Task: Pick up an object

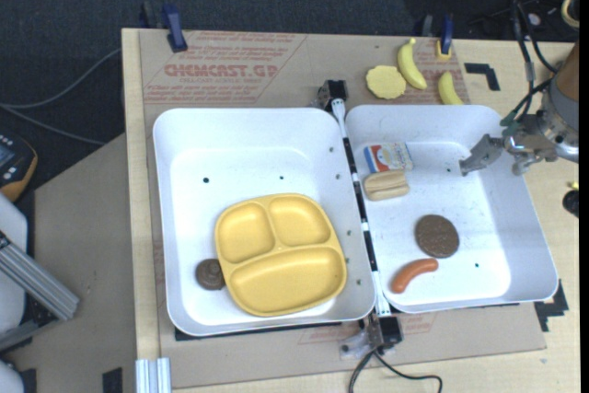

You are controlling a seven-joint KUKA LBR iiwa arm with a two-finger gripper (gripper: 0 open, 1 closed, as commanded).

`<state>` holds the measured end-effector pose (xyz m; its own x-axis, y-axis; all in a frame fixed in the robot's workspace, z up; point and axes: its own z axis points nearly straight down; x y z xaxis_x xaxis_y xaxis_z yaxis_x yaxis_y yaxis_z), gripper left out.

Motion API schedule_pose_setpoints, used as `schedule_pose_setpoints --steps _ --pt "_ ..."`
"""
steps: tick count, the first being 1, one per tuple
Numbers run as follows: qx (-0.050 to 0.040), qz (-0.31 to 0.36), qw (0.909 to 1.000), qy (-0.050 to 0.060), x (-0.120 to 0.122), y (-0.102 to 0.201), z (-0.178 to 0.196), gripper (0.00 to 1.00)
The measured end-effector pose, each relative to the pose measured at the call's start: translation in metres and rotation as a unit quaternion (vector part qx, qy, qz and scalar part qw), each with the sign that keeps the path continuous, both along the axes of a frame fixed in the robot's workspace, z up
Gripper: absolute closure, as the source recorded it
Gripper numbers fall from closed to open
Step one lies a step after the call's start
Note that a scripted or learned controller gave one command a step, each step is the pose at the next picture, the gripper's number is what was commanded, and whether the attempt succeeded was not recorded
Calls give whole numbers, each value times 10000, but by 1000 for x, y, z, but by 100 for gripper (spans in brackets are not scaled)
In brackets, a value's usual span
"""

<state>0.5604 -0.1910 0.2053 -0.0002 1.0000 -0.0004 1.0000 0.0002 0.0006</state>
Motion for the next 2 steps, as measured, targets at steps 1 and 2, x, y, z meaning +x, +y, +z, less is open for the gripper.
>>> schedule_pose_setpoints --steps 1,2 --pt "19 1 10000 39 -33 28 -127 0" --pt "34 7 10000 6 -30 -30 -120 0"
